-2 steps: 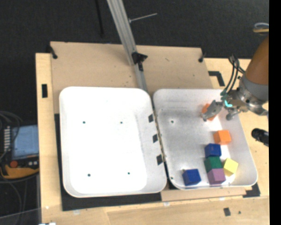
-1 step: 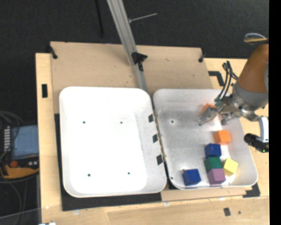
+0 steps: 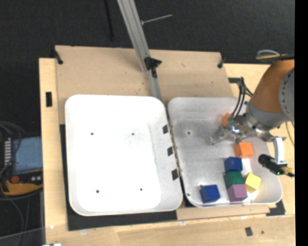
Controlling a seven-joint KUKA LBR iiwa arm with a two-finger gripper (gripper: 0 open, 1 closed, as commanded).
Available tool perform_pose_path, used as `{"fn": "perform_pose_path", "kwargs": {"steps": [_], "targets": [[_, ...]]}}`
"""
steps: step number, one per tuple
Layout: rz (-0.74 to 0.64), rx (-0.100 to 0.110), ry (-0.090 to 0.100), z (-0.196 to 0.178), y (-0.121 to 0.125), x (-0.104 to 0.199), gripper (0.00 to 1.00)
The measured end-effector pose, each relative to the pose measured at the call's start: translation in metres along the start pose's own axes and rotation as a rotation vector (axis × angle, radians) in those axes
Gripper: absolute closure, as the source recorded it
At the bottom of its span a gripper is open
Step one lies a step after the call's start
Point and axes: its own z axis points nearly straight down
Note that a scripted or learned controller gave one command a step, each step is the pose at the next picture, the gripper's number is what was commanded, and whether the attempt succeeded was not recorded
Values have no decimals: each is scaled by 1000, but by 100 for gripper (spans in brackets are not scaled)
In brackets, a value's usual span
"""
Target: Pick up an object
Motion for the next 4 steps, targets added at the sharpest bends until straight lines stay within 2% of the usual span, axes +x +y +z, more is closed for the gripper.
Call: {"fn": "perform_pose_path", "kwargs": {"steps": [1, 4], "targets": [[1, -8, -1, -15, 2, -1, 100], [-8, -11, 0, -184, 3, 2, 100]]}}
